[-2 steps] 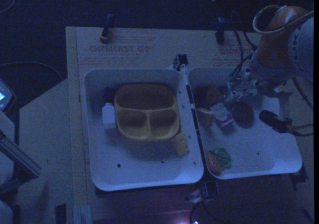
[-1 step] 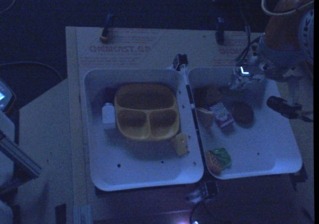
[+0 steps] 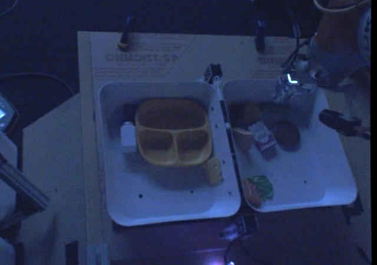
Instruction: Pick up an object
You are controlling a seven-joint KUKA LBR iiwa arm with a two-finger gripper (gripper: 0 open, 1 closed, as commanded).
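Overhead, the gripper (image 3: 287, 88) hangs at the right bin's (image 3: 318, 181) upper edge; its state cannot be told in this dim light. Small objects (image 3: 264, 136) lie scattered at the bin's left side, well below it.

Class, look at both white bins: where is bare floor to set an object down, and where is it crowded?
Left bin: bare strip along the near edge, below the yellow divided tray. Right bin: bare near-right floor, right of the green-and-red packet. Crowded: the right bin's far-left, around the small carton and the dark round object.
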